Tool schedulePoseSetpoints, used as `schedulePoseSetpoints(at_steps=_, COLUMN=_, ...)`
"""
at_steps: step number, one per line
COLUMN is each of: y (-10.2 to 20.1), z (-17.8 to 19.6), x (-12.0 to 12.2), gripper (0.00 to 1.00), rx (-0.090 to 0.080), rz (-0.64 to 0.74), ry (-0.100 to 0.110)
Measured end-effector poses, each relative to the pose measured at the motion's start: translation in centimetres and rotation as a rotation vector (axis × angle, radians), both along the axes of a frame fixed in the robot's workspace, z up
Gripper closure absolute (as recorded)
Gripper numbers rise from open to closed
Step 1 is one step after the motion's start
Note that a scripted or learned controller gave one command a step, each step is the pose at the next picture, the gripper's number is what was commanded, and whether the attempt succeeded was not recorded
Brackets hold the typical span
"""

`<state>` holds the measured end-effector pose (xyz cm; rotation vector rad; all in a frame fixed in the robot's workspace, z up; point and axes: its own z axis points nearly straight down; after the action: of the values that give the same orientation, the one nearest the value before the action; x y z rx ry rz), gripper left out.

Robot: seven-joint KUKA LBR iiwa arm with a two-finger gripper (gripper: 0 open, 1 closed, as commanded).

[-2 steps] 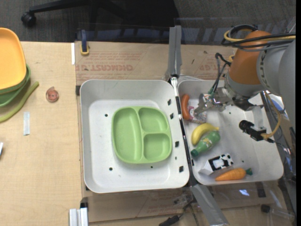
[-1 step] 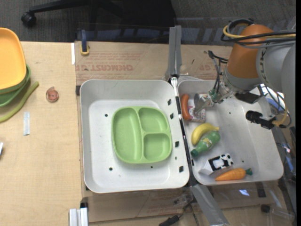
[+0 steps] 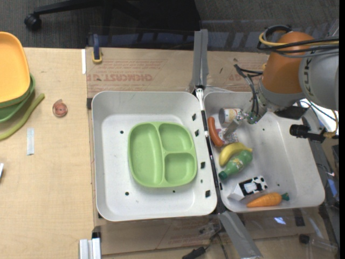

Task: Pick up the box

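Small black-and-white box (image 3: 253,186), likely light stiff card, best pinched across its short sides; hand (image 3: 237,124) grip state unclear.

Right white bin (image 3: 302,166): clutter packed along left side. Red sausage-shaped toy (image 3: 214,131) against left wall; yellow banana (image 3: 232,151) and green bottle (image 3: 235,164) touching just below it. Small cylindrical can (image 3: 230,114) near top left, with gripper (image 3: 237,122) beside it. Black-and-white box (image 3: 253,185) near front wall, orange carrot (image 3: 265,199) just beside it, hemming front side. Bin's right half open floor. Left white bin (image 3: 108,161): green divided plate (image 3: 162,154) fills centre; bare margins around it.
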<state>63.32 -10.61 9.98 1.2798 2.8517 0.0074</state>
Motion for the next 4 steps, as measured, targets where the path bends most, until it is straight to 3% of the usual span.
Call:
schedulePoseSetpoints(at_steps=1, y=-0.1, z=1.1, x=0.1, gripper=1.00, rx=0.001, rz=-0.004, ry=-0.002)
schedulePoseSetpoints(at_steps=2, y=0.5, z=0.2, x=-4.9, gripper=1.00, rx=0.007, rz=-0.400, ry=-0.007)
schedulePoseSetpoints(at_steps=3, y=0.1, z=0.1, x=-3.8, gripper=1.00, rx=0.002, rz=-0.234, ry=0.000)
schedulePoseSetpoints(at_steps=4, y=-0.8, z=0.1, x=-2.1, gripper=1.00, rx=0.009, rz=-0.518, ry=-0.001)
